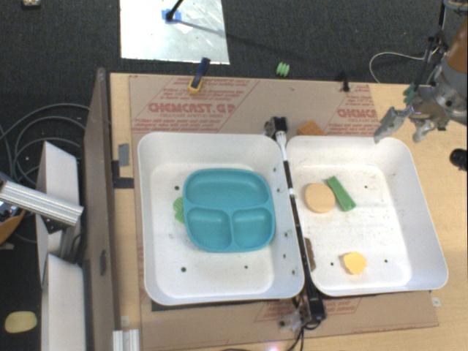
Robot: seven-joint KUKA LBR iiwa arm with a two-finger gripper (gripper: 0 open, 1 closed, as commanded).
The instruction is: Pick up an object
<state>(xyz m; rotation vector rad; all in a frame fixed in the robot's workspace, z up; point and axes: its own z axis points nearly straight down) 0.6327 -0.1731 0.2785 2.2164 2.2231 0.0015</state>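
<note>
Gripper (404,124): you see it at the far right corner of the right bin, above the rim, its fingers (385,125) spread wide with nothing between them.
Right bin (424,218): you find three things on its floor.
Tan disc (319,197): it lies toward the bin's left edge, about midway along it.
Green strip (340,193): it lies slantwise, touching the tan disc on the disc's right side.
Yellow piece (355,263): it sits toward the near edge, well apart from the other two and from the gripper.
Left bin (157,218): it stands side by side with the right bin, their inner edges touching.
Teal tray (227,209): it has three compartments and rests in the middle of the left bin.
Green scrap (178,209): it peeks out at the tray's left edge, mostly hidden.
Bench (453,225): you see both bins resting on a cardboard sheet (241,101) on it.
</note>
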